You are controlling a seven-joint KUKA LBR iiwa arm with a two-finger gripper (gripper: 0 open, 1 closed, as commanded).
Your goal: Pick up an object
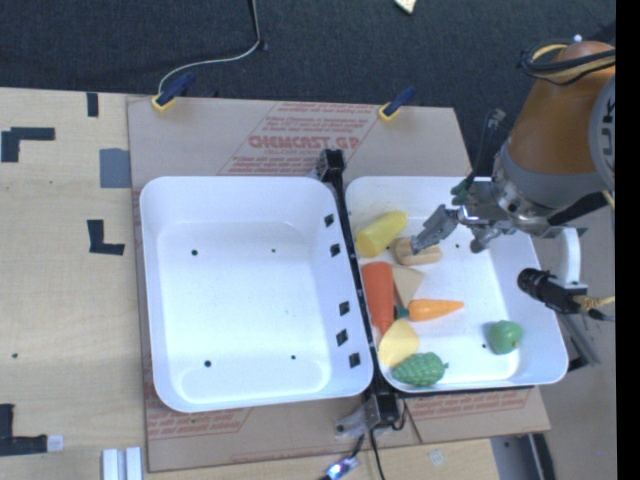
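Note:
The right bin (pixel 520 373) holds several toy foods. A yellow piece (pixel 382 233) lies at its upper left, with a small beige piece (pixel 420 256) beside it. Below these lie a long red-orange piece (pixel 377 294), an orange carrot (pixel 436 309), a yellow pear shape (pixel 398 345), a knobbly green piece (pixel 420 369) and a small green piece (pixel 503 336). My gripper (pixel 457 236) hangs over the upper middle of this bin, open. One finger (pixel 432 232) points down at the beige piece. Nothing sits between the fingers.
The left bin (pixel 160 208) stands next to the right one, with a black divider clip strip (pixel 345 268) between them. Both rest on a cardboard sheet (pixel 290 138). A black cable fitting (pixel 545 286) juts out at the right bin's right rim.

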